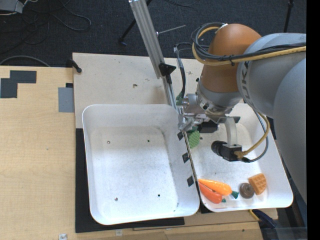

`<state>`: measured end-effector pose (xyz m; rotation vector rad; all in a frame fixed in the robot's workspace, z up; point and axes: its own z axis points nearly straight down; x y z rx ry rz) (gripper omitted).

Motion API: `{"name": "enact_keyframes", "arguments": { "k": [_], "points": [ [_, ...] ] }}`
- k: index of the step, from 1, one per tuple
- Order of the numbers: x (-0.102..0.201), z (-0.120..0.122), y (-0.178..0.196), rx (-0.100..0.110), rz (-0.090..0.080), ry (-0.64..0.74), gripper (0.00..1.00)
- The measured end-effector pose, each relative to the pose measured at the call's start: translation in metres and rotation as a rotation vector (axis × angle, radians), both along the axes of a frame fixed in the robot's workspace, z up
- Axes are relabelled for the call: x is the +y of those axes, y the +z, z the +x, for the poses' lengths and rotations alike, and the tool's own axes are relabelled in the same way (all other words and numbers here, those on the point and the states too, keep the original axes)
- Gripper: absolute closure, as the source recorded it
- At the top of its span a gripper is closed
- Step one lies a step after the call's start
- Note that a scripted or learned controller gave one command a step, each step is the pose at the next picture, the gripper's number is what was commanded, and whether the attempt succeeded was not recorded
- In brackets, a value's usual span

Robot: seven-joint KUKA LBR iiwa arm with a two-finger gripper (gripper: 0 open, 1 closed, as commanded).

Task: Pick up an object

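Note:
My gripper (192, 125) is low over the far left corner of the right bin (280, 196), close to the divider between the two bins. A small green object (194, 137) lies right under it, partly hidden by the gripper body, and I cannot tell whether they touch. At the near end of the right bin lie an orange carrot (216, 186), a red-orange piece (211, 197), a brown round piece (246, 190) and an orange waffle-like block (258, 183).
The left bin (86, 115) sits beside the right one, its white floor speckled with dark spots. A slanted metal rail (150, 34) rises behind the bins. A black fitting on a yellow cable (227, 150) hangs from the arm over the right bin.

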<state>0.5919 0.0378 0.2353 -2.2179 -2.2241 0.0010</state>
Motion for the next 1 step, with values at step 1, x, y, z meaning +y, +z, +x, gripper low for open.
{"name": "enact_keyframes", "arguments": {
  "k": [1],
  "points": [
    [0.0406, 0.0131, -0.0006, 0.001, 0.001, 0.001, 1.0]
  ]
}}
